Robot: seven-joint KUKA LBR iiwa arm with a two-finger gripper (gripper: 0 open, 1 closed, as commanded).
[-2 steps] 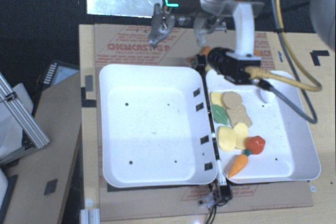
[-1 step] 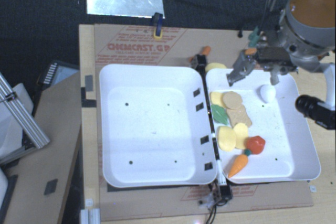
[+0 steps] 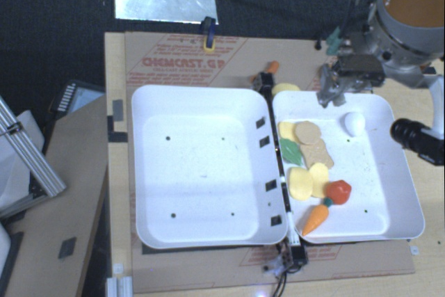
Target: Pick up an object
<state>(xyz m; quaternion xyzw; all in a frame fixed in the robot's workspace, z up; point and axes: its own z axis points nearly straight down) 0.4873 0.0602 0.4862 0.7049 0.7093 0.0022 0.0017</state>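
White egg (image 3: 354, 123) lies in the right bin (image 3: 389, 219), just beside the tool (image 3: 332, 98); grip state unclear.

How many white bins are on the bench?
2. The left bin lies at the middle of the view. The right bin touches it along their shared edge and holds the toy food, under the tool.
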